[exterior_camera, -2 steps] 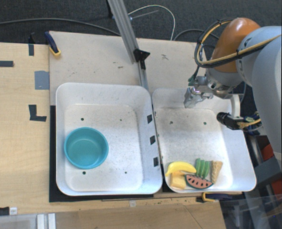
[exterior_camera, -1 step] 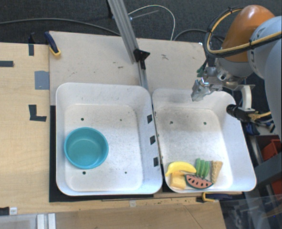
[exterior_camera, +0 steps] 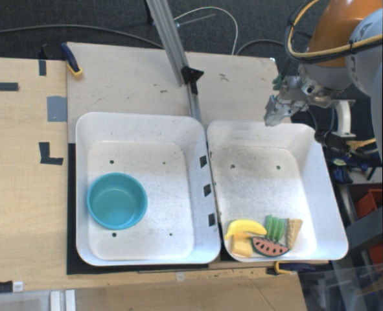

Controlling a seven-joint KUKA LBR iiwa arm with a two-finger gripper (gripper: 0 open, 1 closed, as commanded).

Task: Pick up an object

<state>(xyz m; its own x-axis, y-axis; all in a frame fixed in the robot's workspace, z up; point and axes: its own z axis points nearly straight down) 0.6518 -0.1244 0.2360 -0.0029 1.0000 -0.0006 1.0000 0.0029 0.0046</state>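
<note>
Light falls even and fairly bright from overhead, so the two white bins read almost washed out, their speckles faint. Shadows are soft: a thin one hugs the teal bowl in the left bin. The orange band above the right bin carries a dull sheen. Everything looks slightly soft, and the dark floor behind the bins is murky.

Teal bowl, yellow banana, white bins.
</note>
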